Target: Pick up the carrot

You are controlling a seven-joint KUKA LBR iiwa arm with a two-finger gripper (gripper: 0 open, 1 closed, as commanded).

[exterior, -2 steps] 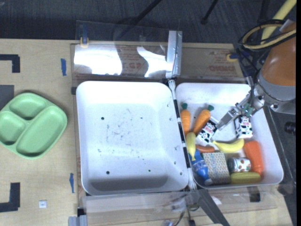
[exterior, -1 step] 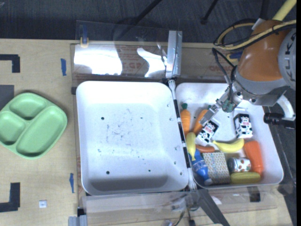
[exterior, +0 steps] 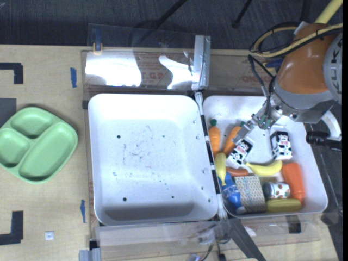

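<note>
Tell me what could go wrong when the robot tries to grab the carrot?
The carrot lies against the right bin's wall, so a finger may hit the wall instead of sliding beside it. A second orange piece and a cow-patterned toy lie close by, so the gripper might grab or bump those instead.

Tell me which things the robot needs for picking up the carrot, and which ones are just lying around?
Needed for the job:
- small orange carrot with a green top, lying in the right white bin
- robot's hand, above that bin

Just lying around:
- yellow banana
- black-and-white cow toys
- blue bottle
- green divided plate on the bench
- left white bin
</note>
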